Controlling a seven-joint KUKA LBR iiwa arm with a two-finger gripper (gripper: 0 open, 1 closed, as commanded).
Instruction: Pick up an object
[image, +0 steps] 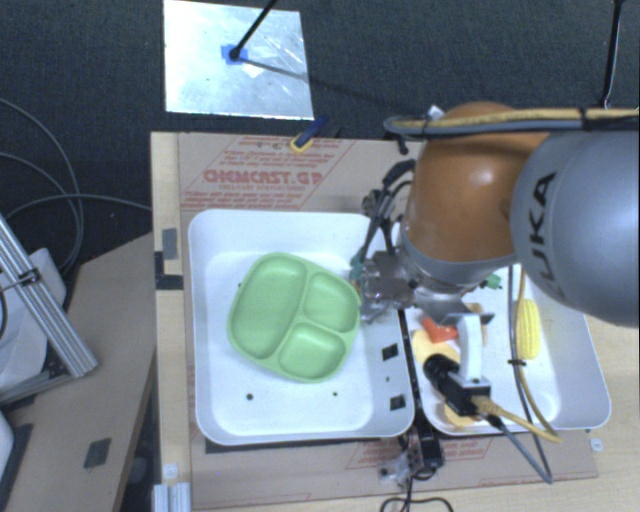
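Gripper (372, 292): centre of frame, low over the wall shared by the two bins, hung from the grey and orange arm (520, 215) that enters from the right. Whether it is open or closed cannot be told, and nothing is seen held in it.

Green plate (295, 315): three compartments, lying flat in the left bin (215, 400), its right rim just beside the gripper. Judged the likeliest object for the pick, being nearest. A flat plate offers only its rim to a grasp, which may explain an approach at its edge.

Corn cob (527, 325): yellow, lengthwise in the right bin (585, 395), right of centre, well apart from the gripper.

Orange piece (438, 327) and a yellow piece (430, 347): same bin, near the dividing wall, partly under the arm; kind not clear.

Surface: both bins rest on a cardboard sheet (260, 170) with red lettering, over a pale bench (120, 300).

Room: dark carpet (80, 60) beyond, a shiny metal sheet (235, 60) in the upper left, an aluminium rail (40, 310) at the left edge.
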